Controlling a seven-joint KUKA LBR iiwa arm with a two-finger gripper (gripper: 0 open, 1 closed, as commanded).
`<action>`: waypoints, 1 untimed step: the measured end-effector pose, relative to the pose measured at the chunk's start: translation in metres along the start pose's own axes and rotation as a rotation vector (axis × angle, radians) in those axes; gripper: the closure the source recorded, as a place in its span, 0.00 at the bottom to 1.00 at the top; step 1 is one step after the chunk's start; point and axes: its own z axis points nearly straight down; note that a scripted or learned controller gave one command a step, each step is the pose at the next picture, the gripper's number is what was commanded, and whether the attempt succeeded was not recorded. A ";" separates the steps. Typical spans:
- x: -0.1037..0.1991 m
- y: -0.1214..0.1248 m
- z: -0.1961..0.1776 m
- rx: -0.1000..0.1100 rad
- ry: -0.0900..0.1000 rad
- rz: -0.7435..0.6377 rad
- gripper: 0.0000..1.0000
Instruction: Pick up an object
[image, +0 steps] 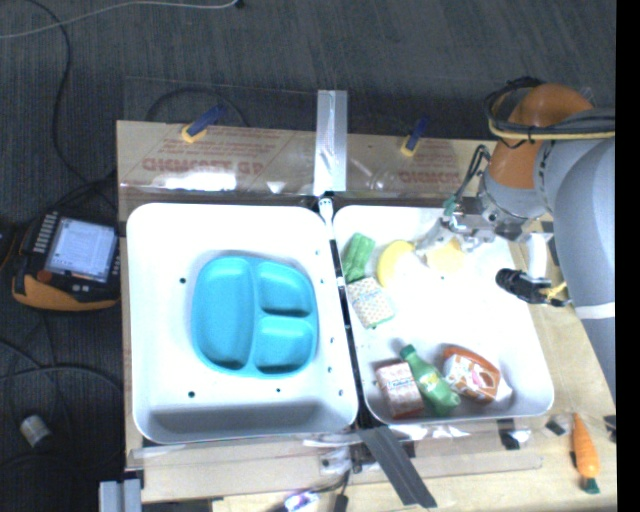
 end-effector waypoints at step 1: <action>0.017 -0.027 -0.092 -0.002 0.006 -0.102 1.00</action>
